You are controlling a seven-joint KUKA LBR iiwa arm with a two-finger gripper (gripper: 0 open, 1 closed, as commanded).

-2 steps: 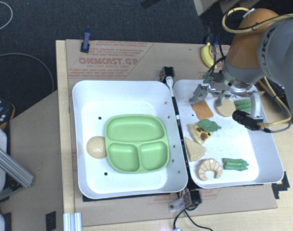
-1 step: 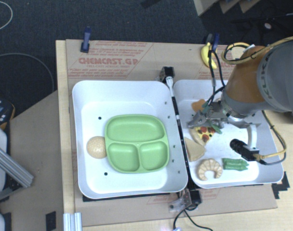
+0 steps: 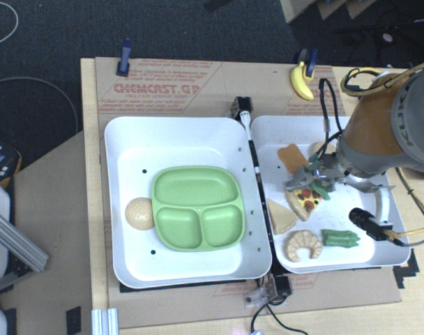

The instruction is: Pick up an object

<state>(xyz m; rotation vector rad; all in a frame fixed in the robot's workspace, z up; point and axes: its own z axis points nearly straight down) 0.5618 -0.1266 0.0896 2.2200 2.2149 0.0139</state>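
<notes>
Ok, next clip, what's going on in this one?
A grey and orange robot arm reaches into the right bin from the right, its gripper low over a pizza slice toy, among other toy foods: a brown piece, a pale wedge, a croissant and a green item. Nothing looks lifted yet. The left bin holds a green divided tray with a tan ball beside it.

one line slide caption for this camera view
Gripper over pizza slice in right bin; green tray in left bin.
</notes>
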